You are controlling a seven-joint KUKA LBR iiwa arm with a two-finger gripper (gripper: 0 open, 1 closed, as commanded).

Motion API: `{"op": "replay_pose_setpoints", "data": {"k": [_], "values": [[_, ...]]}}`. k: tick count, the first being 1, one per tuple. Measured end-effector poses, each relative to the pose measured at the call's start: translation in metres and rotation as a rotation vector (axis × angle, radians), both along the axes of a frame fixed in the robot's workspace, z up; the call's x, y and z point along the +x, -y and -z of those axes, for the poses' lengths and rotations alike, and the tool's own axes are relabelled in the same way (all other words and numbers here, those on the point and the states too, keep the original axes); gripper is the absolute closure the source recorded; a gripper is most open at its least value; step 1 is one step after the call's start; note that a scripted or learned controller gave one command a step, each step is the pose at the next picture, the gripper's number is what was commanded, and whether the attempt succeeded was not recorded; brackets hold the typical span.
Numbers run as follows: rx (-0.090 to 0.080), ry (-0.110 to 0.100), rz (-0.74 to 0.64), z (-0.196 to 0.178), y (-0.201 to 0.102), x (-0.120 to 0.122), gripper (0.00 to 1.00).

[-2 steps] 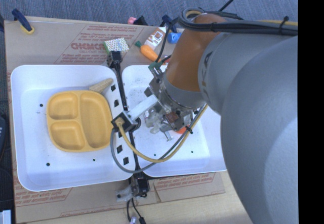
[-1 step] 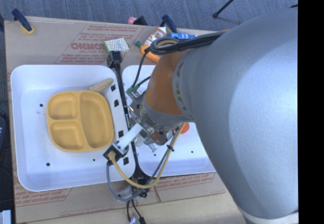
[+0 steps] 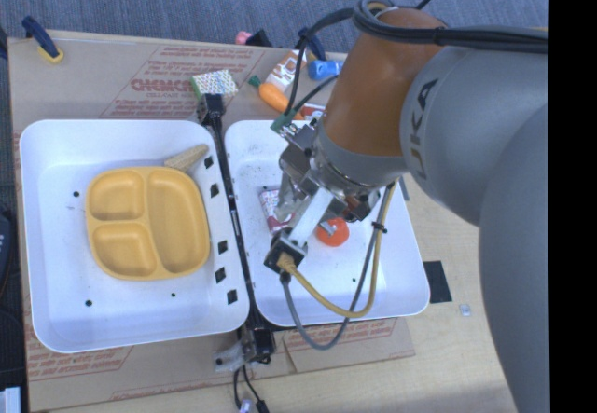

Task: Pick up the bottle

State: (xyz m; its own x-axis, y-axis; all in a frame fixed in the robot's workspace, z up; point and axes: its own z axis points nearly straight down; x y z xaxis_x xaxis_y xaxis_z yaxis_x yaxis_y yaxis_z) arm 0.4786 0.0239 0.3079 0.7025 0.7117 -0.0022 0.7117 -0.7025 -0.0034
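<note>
My gripper (image 3: 297, 208) hangs low over the middle of the right bin (image 3: 401, 295), under the arm's orange band and grey wrist. Just right of it lies a small orange-red round object (image 3: 334, 233), partly covered by the wrist; whether it belongs to a bottle I cannot tell. A pink and white packet (image 3: 270, 204) lies at the gripper's left side, on the bin floor. An orange and white bottle-like object (image 3: 278, 83) lies on the cardboard behind the bins, outside them.
The left bin (image 3: 37, 215) holds a yellow divided plate (image 3: 146, 221) with a tan piece (image 3: 187, 158) at its upper right corner. A black divider (image 3: 229, 215) separates the bins. A yellow cable (image 3: 336, 304) loops over the right bin's front. A blue item (image 3: 324, 69) lies behind.
</note>
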Motion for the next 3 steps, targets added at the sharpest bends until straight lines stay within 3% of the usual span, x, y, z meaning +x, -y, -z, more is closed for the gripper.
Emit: {"op": "replay_pose_setpoints", "data": {"k": [1, 2, 3], "values": [[0.001, -0.004, -0.057, 0.115, 0.021, -0.004, 1.00], [0.000, 0.001, -0.145, 0.009, 0.085, 0.004, 1.00], [0.001, -0.004, 0.302, 0.098, 0.097, -0.003, 1.00]]}}
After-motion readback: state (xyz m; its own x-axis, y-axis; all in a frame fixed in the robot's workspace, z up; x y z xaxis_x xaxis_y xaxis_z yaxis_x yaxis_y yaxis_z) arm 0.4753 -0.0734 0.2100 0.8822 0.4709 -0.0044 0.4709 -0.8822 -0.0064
